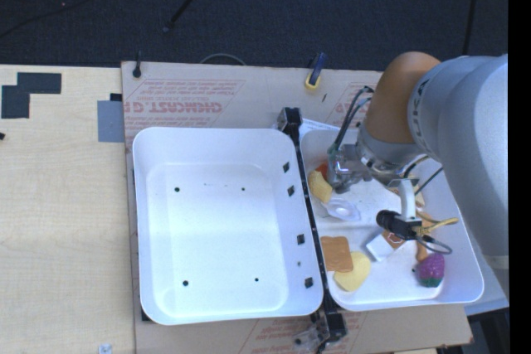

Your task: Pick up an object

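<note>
While the grey arm [465, 137] reached in from the right, its pincer [338, 172] hung low over the right bin [465, 290], its grip too blurred to judge. Below it lay a clear, hard-to-read object [343, 207]; nearer, a tan slab [336, 253], long axis near-to-far, and a purple piece [431, 268].

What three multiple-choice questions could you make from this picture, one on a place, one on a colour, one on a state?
1. Which bin holds the objects?
A. left bin
B. right bin
C. both bins

2. What colour is the round object at the right bin's lower right corner?
A. purple
B. blue
C. white

3. Where is the gripper?
A. down inside the right bin
B. over the left bin
C. above the wooden bench

Answers:
B, the right bin holds them.
A, the purple object.
A, the gripper is low among them.
</note>
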